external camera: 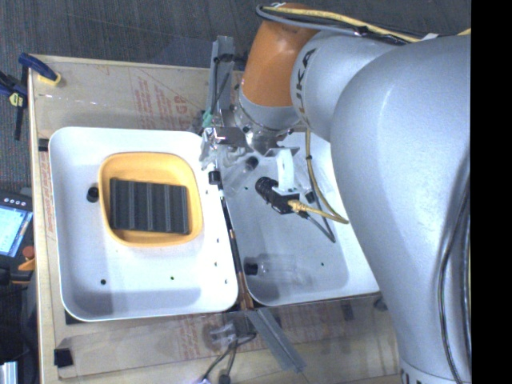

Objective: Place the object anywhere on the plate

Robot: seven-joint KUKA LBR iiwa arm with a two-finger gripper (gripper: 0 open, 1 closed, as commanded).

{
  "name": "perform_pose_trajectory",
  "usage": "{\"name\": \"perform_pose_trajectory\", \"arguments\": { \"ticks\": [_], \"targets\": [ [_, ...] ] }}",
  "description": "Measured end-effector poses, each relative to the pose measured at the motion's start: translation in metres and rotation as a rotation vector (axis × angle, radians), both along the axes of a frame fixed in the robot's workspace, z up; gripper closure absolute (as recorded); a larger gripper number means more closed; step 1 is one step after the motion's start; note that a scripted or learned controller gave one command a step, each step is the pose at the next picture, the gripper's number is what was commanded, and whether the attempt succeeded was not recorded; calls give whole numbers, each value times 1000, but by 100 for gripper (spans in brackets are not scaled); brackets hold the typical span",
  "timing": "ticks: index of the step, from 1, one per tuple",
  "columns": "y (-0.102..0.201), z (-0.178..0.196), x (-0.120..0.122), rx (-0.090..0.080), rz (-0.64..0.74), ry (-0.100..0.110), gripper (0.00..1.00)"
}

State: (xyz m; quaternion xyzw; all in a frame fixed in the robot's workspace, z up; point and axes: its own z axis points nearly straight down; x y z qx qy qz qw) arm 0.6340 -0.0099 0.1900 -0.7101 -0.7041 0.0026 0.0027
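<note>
A yellow plate [150, 169] with a dark ribbed centre lies in the left bin [120, 294], towards its far side. A small clear object [278, 269], hard to make out, lies near the front wall of the right bin [336, 274]. My gripper [222, 152] is low over the far left corner of the right bin, close to the divider between the bins. It is to the right of the plate and well behind the clear object. The wrist and cables hide its tip.
The grey arm with its orange band [276, 62] covers most of the right bin's far and right side. A black cable fitting [276, 194] hangs under the wrist. A tablet [12, 230] and clamps sit off the bench's left edge.
</note>
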Motion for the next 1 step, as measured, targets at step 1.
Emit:
{"name": "perform_pose_trajectory", "arguments": {
  "ticks": [1],
  "targets": [
    [0, 0, 0, 0, -1, 0, 0]
  ]
}}
